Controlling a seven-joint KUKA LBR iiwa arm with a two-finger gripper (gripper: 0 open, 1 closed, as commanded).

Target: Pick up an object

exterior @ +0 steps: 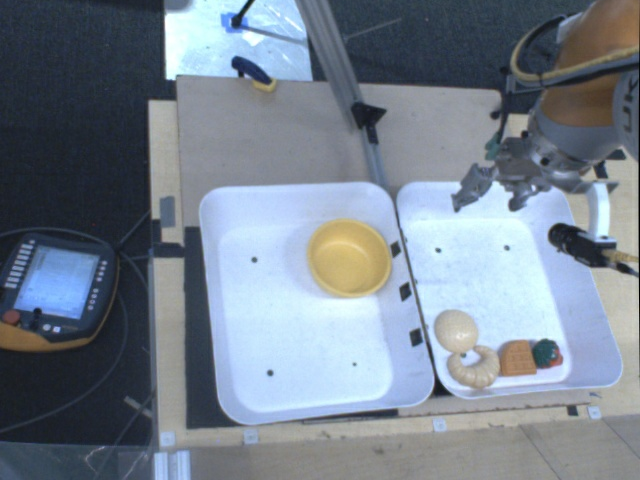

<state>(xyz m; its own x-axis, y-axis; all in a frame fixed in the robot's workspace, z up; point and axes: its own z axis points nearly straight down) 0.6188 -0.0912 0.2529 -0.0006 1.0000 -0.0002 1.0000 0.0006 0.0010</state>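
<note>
Near edge, right bin (585, 313): cream egg-shaped item (456, 329), pale ring (474, 367) touching it below, orange block (517, 358) beside a dark green piece (547, 352) too small to identify. All untouched in the near corner. Left bin (240, 268): yellow bowl (349, 257), upright, toward the far right side. Farther back, over the right bin's far rim: claw (493, 199), fingers spread apart, nothing between them, well clear of the items. Arm cut off at frame's right. Off the counter (430, 133), left: control pendant (52, 290), partly cropped.
</note>
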